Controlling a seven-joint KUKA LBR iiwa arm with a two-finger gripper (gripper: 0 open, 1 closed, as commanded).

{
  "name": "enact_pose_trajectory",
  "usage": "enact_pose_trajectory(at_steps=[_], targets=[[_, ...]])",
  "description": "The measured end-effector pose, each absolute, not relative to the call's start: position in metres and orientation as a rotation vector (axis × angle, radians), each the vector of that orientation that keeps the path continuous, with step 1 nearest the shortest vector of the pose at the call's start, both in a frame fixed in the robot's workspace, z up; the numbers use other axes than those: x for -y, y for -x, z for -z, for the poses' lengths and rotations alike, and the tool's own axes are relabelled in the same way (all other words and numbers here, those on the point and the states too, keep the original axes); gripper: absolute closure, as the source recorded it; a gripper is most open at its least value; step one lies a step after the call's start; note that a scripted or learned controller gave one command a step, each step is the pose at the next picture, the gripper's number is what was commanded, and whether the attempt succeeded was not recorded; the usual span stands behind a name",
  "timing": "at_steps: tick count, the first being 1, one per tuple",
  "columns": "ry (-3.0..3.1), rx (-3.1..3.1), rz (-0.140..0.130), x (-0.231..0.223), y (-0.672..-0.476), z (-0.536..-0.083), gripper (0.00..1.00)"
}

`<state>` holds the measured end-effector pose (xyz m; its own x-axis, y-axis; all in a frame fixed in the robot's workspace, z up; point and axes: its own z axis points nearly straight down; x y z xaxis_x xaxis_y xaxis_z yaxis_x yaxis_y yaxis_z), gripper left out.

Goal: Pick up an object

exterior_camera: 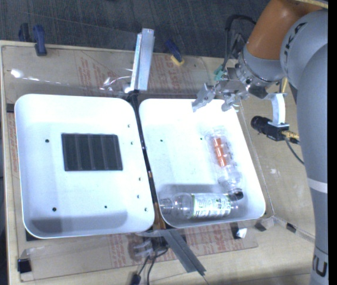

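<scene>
From the overhead camera, the grey arm [308,100] with its orange band [272,25] reaches in from the right and ends over the far right corner of the right bin [174,129]. The gripper [217,100] hangs just above that bin's far rim; its two pale fingers [203,98] stand apart, spread moderately wide, with nothing between them and nothing touching them. Two clear plastic bottles lie in the right bin, well apart from the gripper. One bottle with an orange label [222,156] lies lengthwise along the bin's right side. The other, a bottle with a pale label [201,205], lies crosswise against the near wall, its dark cap close to the first bottle's near end. The left bin [38,171] holds a dark ribbed rectangular tray [91,152] lying flat near its middle.
</scene>
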<state>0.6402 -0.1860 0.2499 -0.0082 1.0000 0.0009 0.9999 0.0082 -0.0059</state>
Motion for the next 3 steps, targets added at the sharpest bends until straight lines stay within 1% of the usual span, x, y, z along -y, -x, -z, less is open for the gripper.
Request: enact_pose_trajectory(at_steps=[1,2,3], targets=[[2.127,2.307,-0.003,0.209,-0.636,-0.177,0.00],[2.148,2.280,-0.003,0.207,-0.566,-0.098,0.00],[2.194,2.246,-0.002,0.211,-0.552,-0.173,0.00]])
